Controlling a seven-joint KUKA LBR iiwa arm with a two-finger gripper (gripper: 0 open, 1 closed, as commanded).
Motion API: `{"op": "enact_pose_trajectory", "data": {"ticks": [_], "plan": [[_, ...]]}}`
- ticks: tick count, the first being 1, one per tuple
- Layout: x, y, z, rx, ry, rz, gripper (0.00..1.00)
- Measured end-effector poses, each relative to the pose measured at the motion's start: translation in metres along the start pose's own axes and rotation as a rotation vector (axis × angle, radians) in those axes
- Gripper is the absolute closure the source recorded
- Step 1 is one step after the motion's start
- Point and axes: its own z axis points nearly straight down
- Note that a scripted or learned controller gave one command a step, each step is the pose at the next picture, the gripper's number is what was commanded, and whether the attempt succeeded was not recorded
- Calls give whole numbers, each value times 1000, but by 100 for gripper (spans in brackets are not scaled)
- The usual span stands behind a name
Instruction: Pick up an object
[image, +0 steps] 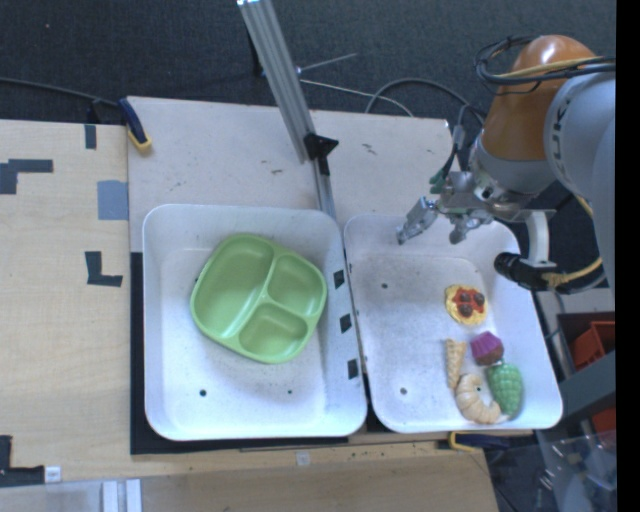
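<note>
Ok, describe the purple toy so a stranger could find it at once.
Look in the right bin, at the cluster of small toy foods along its right side. The purple toy sits mid-cluster, just below the round yellow piece with red spots and above the green piece. It is the only purple thing there.

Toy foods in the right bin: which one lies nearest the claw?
The round yellow pizza with red toppings; it lies just below the claw, while the others cluster farther down.
</note>
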Motion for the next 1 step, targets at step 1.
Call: {"op": "enact_pose_trajectory", "data": {"ticks": [1], "plan": [[0,0,0,0,0,0,0]]}}
